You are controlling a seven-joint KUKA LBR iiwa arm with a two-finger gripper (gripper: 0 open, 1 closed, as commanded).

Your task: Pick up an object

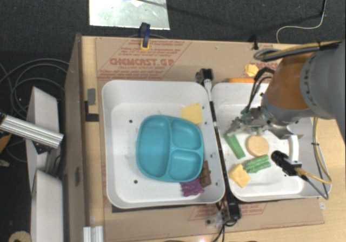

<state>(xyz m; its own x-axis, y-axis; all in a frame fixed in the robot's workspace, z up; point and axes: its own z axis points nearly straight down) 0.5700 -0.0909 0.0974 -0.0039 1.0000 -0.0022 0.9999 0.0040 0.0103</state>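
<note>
two bins are sitting side by side, and i'm working in the right bin (308,192), where the arm (303,86) is reaching in from 3 o'clock. the gripper (244,123) is hovering over the bin's 9 o'clock side, probably lining up on the green stick (234,145) just below it. whether it is gripping anything, i cannot tell. the stick is lying flat, its long axis running from 11 to 5 o'clock. a tan disc (258,145) is sitting beside it at 3 o'clock.
</note>
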